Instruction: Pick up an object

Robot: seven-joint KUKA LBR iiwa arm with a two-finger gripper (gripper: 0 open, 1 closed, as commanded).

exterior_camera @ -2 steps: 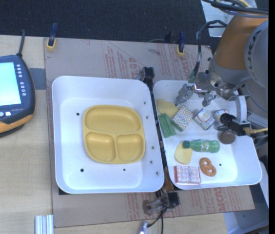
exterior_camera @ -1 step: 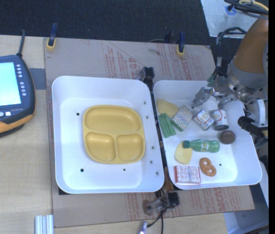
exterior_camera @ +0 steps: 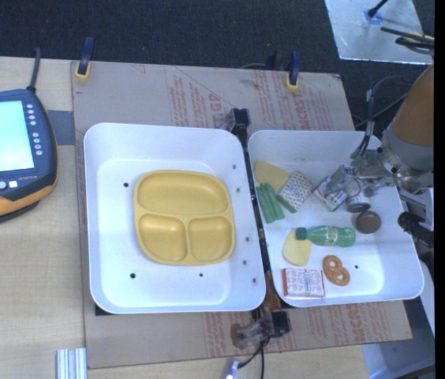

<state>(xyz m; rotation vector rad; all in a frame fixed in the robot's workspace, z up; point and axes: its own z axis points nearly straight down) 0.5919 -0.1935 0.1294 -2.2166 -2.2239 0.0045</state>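
Observation:
My gripper (exterior_camera: 338, 189) is low inside the right bin (exterior_camera: 392, 287), near its upper middle, with the arm (exterior_camera: 410, 125) coming in from the right. Just left of it lies a small patterned sachet (exterior_camera: 294, 187). A brown round object (exterior_camera: 367, 222) sits just below and right of it. A green bottle (exterior_camera: 327, 235) lies on its side in the middle of the bin. Along the bin's left side are green bean pods (exterior_camera: 271, 202) and a yellow piece (exterior_camera: 268, 173). Another yellow piece (exterior_camera: 297, 249), a pretzel (exterior_camera: 335, 270) and a red-and-white packet (exterior_camera: 303, 282) lie toward the front.
The left bin (exterior_camera: 108, 283) holds a yellow divided plate (exterior_camera: 183, 215). A tablet-like controller (exterior_camera: 5, 152) rests on the bench at far left. Clamps (exterior_camera: 293, 69) hold the cardboard at the back, and cables run at the far right (exterior_camera: 416, 219).

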